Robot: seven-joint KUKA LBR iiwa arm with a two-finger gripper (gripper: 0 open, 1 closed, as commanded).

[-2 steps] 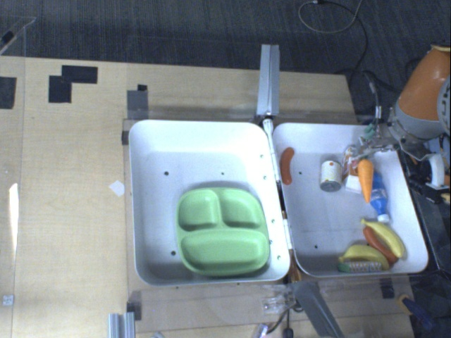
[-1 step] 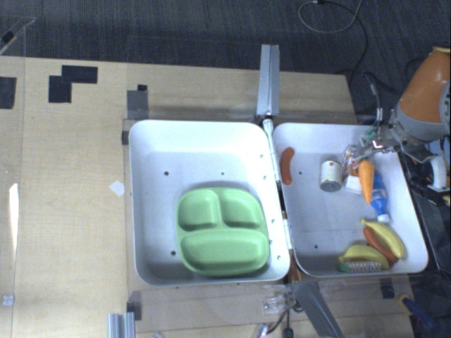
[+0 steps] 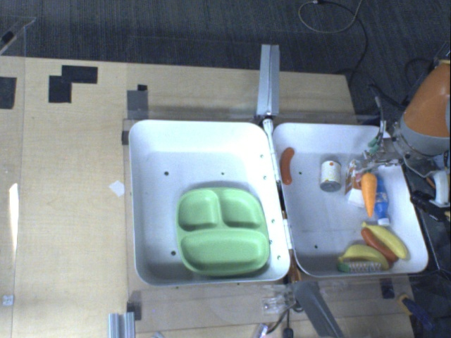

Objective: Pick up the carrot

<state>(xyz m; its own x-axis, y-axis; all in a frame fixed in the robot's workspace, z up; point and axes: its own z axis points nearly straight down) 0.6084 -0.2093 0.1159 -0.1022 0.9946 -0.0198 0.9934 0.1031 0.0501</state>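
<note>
The carrot (image 3: 368,194) is a short orange cone lying in the right bin (image 3: 310,238), near its right wall, with its thick end pointing to the back. It rests partly on a blue and white packet (image 3: 381,204). My gripper (image 3: 368,163) hangs low over the bin, just behind the carrot's thick end and very close to it. The view does not tell whether it touches the carrot. The grey arm with its orange band (image 3: 430,108) reaches in from the right.
A red sausage (image 3: 287,166) lies by the divider and a small white can (image 3: 330,175) stands left of the carrot. Yellow bananas (image 3: 387,242), a red piece (image 3: 375,242) and a green item (image 3: 358,265) crowd the front right corner. A green divided plate (image 3: 223,229) sits in the left bin (image 3: 151,189).
</note>
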